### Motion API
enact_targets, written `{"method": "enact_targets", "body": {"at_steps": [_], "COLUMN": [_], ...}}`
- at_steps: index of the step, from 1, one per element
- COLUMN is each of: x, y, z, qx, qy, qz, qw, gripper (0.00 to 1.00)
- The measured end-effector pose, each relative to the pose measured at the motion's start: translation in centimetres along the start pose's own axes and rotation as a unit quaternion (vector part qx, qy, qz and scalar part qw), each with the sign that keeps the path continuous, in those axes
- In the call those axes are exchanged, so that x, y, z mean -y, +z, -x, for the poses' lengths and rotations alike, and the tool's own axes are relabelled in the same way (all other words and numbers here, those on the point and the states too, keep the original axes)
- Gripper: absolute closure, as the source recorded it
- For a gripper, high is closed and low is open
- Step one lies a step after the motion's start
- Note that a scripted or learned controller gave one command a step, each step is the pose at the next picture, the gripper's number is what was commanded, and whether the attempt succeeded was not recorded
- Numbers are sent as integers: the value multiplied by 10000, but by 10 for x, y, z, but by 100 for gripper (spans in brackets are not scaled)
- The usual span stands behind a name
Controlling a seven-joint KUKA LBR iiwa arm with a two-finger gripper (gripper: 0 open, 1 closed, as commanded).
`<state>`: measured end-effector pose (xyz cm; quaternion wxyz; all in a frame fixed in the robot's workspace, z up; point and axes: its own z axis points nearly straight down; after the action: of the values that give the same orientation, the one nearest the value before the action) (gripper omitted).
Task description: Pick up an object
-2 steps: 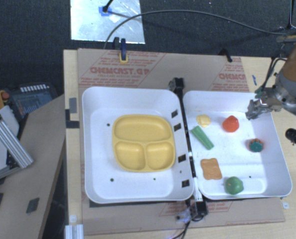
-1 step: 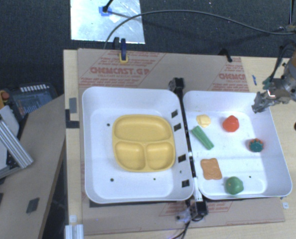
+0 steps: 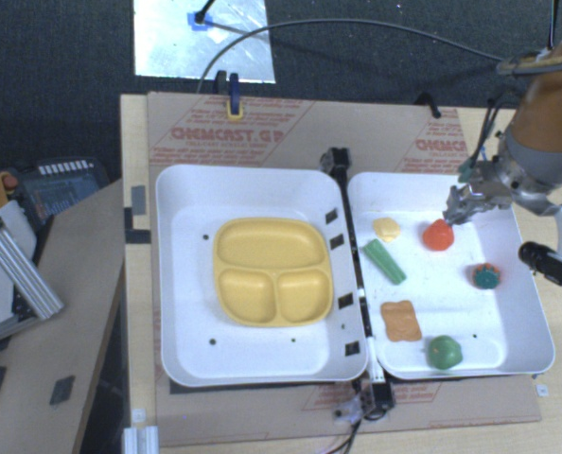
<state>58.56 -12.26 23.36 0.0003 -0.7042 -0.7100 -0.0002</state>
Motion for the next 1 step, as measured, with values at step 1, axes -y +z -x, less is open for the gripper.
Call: {"method": "enact_targets", "body": {"at_steps": [1], "x": [6], "y": [0], "z": [-44], "qx": [-4], "qy": [-3], "qz": [6], "qw": [10000], "gripper": [100]}}
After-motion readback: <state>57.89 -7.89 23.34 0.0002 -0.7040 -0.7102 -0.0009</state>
